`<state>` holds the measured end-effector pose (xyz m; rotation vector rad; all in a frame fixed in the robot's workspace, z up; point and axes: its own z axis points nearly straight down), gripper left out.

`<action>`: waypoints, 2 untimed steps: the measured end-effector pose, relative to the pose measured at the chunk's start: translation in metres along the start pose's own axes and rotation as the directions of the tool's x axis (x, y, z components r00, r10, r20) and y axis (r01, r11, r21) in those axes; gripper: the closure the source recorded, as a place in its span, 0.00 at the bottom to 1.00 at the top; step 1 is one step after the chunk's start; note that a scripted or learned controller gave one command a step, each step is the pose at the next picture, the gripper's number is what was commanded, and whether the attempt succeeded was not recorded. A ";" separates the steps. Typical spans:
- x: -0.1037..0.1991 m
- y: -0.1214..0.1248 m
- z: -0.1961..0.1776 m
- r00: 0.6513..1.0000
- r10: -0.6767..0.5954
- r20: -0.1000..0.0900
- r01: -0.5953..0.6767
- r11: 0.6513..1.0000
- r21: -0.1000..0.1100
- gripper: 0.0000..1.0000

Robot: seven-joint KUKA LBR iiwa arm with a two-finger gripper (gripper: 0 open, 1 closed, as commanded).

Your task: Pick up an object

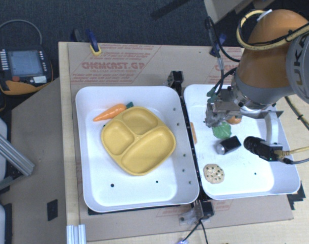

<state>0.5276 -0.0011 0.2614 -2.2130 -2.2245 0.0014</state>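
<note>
In the right bin [256,179] lie a green object [222,131], a small orange object [235,119], a short dark grey cylinder [229,145] and a round speckled cookie [214,173]. My gripper [219,118] hangs low over the bin's back left part, directly above the green object and beside the orange one, partly covering both. Nothing is seen lifted by it. In the left bin [85,151] a yellow divided plate [139,141] rests with an orange carrot [109,112] just behind it.
The arm's large orange and grey wrist [269,44] looms over the back of the right bin. A black cabled part [260,147] juts out on the gripper's right side. A black clamp [175,79] sits between the bins at the back.
</note>
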 end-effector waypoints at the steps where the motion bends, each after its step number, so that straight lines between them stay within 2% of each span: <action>1: 0.041 -0.004 0.013 1.000 0.000 0.000 0.000 1.000 0.001 1.00; 2: 0.087 -0.009 0.037 1.000 0.001 0.001 -0.001 1.000 0.003 1.00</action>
